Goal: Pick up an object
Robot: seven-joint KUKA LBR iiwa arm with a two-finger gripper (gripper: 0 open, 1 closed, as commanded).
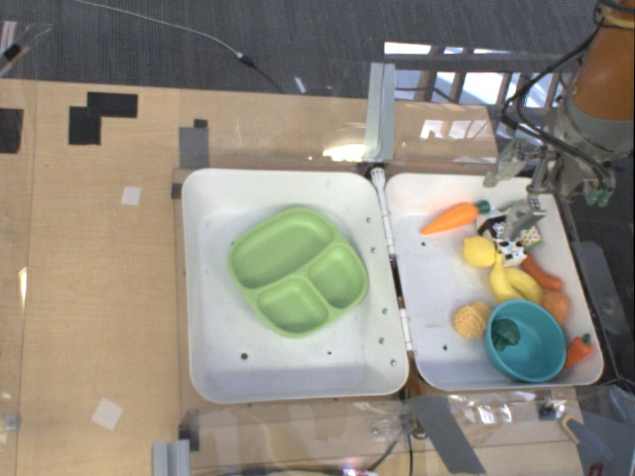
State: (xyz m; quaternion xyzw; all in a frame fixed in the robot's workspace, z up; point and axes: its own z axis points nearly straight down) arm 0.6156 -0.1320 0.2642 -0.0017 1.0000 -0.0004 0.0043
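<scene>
The right bin [437, 350] holds a pile of toy food. An orange carrot [451, 218] lies at its far left. A yellow lemon [479, 252] and a banana [514, 283] sit in the middle. My gripper [512, 236] hangs low over the bin, just right of the lemon and above the banana's far end. Nothing shows in its grasp. A teal bowl [524, 339] stands at the near right with a small green piece inside. A textured yellow piece [472, 318] rests beside the bowl.
The left bin [218, 365] carries a green divided plate [298, 269]. Orange pieces [544, 272] and a small carrot [577, 348] crowd the right bin's right wall. A metal post [380, 107] stands behind the divider between the bins.
</scene>
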